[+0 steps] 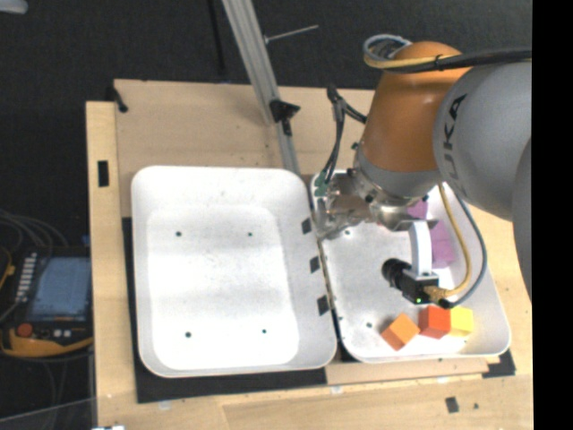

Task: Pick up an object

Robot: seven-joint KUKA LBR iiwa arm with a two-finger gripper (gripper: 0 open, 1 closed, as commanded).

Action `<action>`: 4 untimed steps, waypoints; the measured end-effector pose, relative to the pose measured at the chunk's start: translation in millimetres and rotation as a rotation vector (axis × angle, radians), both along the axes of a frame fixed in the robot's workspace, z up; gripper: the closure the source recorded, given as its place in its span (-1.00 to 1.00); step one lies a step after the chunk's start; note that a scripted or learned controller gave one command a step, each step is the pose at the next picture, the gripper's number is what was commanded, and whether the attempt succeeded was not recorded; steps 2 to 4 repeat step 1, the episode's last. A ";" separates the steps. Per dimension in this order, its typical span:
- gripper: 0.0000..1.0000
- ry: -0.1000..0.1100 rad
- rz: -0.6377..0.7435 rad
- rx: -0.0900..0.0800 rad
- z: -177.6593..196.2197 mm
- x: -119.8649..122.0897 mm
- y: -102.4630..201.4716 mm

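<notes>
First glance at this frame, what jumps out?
The arm's big orange band and grey body fill the upper right, hanging over the right bin. At that bin's near edge sit three bright blocks in a cluster: an orange block, a red block and a yellow block. The left bin is a broad white expanse beside it.
</notes>
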State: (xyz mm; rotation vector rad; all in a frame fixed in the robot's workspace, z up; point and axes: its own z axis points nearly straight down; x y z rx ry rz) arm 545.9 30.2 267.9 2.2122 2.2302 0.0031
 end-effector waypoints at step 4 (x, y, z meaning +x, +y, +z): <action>1.00 0.001 -0.001 -0.001 -6.1 1.7 47.5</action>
